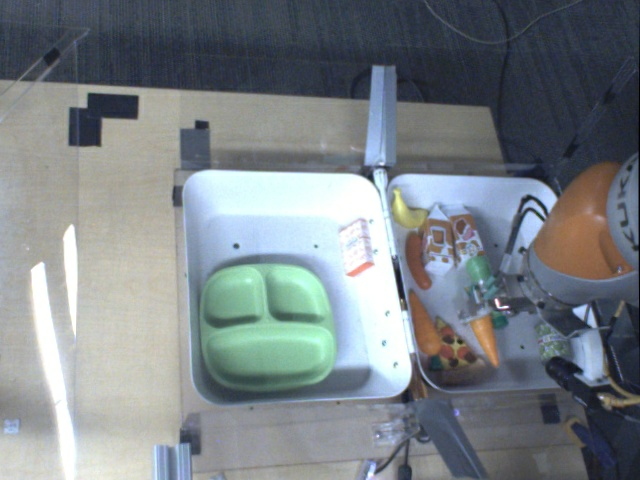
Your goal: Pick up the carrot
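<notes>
Orange and tapered, the carrot (pixel 484 336) lay in the right bin (pixel 520 183), just right of a flat pack of mixed toy food (pixel 452 353) and below a green bottle (pixel 478 273). The gripper (pixel 505 303) hovered close above the carrot's thick end; whether it was released or clenched could not be told. The carrot was probably light, stiff, smooth plastic, best taken across its thick upper part.

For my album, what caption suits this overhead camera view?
Robot arm reaching over the right bin toward a carrot, green tray alongside.
</notes>
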You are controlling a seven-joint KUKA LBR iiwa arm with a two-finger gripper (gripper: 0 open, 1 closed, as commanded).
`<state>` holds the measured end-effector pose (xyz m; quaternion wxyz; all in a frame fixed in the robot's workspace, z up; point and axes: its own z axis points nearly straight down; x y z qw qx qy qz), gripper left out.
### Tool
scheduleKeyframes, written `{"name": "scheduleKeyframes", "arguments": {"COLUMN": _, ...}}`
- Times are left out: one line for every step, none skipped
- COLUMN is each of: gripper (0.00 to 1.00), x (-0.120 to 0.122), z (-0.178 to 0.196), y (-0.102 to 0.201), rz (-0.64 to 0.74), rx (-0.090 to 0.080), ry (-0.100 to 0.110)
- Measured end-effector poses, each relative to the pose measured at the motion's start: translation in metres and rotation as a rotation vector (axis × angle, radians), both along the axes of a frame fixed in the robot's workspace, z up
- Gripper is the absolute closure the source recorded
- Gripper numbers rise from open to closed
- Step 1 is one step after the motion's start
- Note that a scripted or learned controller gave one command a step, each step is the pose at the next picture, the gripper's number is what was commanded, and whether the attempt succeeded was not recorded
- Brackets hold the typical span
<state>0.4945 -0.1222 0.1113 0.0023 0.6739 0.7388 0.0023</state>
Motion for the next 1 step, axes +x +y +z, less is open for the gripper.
{"name": "scheduleKeyframes", "arguments": {"gripper": 1.0, "x": -0.0066, "z": 0.0736, "y": 0.0614, "rz": -0.119, "rx": 0.001, "ry": 0.003}}
